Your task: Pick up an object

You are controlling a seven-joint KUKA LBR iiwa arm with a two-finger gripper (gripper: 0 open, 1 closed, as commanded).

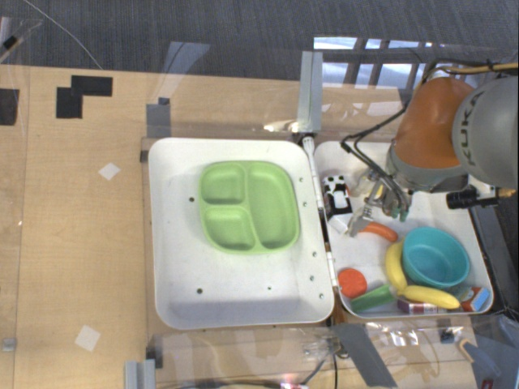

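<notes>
In the right bin (485,275), nearest the camera, a green block (375,298) and an orange-red round piece (352,281) sit at seven o'clock, a banana (409,284) curving beside a teal bowl (435,257). Above, an orange carrot-like piece (378,232) lies just under the gripper (379,203); I cannot tell its fingers' state. At nine o'clock, the left bin (178,282) bears a green divided plate (246,206).

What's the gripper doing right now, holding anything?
Gripper: low in the right bin, just above the orange carrot; nothing seen between its fingers, and its state cannot be told.
</notes>
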